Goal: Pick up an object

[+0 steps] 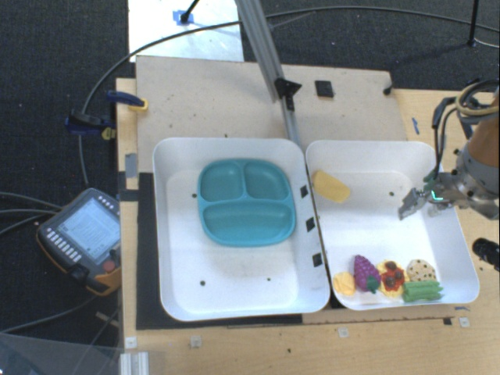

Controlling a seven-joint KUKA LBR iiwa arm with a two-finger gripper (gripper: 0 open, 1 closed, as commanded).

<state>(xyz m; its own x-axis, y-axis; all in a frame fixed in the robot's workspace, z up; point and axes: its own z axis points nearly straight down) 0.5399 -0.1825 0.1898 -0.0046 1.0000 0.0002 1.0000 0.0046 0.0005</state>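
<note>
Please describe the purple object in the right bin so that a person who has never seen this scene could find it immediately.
Start at the right white bin and look along its near edge, where a row of small toy foods lies. The purple grape bunch is second from the left, between a yellow piece and a pizza-like piece. It is the row's single purple item.

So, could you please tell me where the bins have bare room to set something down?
Left bin: bare floor in front of the teal plate. Right bin: open middle between the yellow piece, the hand and the toy food row, which crowds the near edge.
</note>
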